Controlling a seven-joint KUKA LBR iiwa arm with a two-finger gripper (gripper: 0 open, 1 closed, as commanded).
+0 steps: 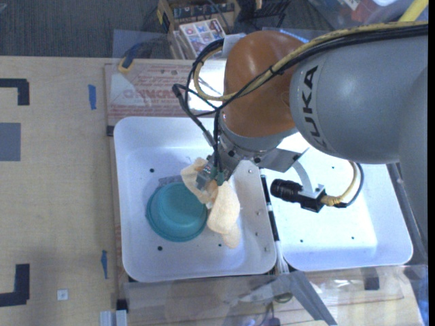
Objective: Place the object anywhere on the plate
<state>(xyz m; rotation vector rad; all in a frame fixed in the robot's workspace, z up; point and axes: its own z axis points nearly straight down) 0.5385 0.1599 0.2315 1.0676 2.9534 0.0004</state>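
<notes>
The pincer [212, 174] hangs low in the left bin [132, 148], over the top end of a pale yellow object [224, 212]. Whether it grips it cannot be told; the arm [326, 87] hides the tips. The object stretches down and right from the pincer. The teal plate [175, 212] lies just down-left, its rim touching the object.

Teal plate [177, 212] in left bin; pale yellow object [224, 212] touching its right.
</notes>
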